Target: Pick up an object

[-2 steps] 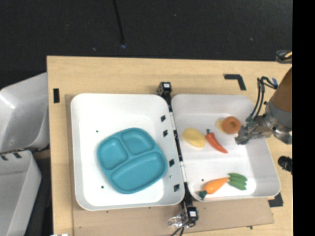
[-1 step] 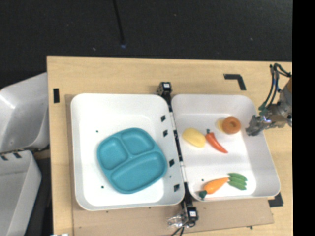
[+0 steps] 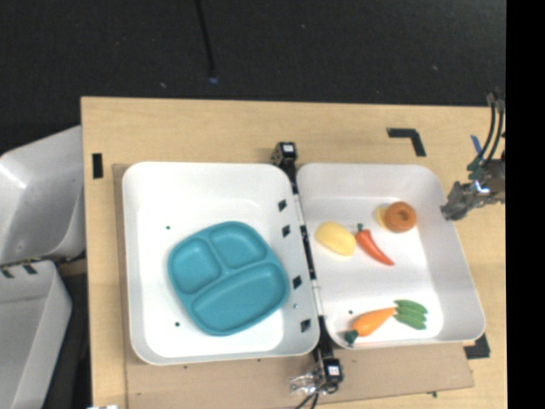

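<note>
Just beside pincer (image 3: 464,198): orange fruit (image 3: 398,216).

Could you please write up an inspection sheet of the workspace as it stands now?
Surface: pale wooden bench bearing a left white shallow bin and a right white shallow bin, side by side.
Job's things: in the right bin, a yellow lemon-shaped toy, a red chilli toy, an orange round fruit toy, an orange carrot toy and a green pod toy.
Clutter: a blue three-compartment plastic plate in the left bin.
Grippers: end effector at the right bin's far right rim, above no toy; finger state unclear.
Cables: thin cables above the end effector.
Surroundings: dark floor; white casing at the left.
</note>
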Controlling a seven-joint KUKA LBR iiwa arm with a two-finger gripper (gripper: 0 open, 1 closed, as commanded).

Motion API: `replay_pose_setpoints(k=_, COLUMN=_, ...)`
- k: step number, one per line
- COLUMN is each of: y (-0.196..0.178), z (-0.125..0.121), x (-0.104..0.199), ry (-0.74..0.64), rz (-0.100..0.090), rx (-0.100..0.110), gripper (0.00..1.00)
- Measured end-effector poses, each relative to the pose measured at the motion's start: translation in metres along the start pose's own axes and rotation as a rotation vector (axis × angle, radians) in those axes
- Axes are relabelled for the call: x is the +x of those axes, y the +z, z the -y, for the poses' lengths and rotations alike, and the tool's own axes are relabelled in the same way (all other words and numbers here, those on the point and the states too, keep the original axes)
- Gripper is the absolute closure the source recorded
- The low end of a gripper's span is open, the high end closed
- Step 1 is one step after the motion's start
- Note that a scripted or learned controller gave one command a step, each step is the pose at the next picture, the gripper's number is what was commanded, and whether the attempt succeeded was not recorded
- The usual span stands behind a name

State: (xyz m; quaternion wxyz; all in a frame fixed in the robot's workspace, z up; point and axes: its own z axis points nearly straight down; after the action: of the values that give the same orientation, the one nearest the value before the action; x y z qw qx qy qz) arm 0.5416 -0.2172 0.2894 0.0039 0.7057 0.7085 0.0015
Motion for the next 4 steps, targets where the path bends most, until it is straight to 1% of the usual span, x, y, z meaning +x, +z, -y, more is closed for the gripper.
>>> replay_pose_setpoints(k=1, y=0.016, z=-0.011, x=0.055, ry=-0.003, rz=-0.003, rx=0.006, gripper=1.00)
replay_pose_setpoints(k=2, y=0.023, z=-0.023, x=0.095, ry=-0.002, rz=-0.003, rx=0.007, gripper=1.00)
replay_pose_setpoints(k=4, y=0.052, z=-0.047, x=0.193, ry=-0.002, rz=-0.004, rx=0.009, gripper=1.00)
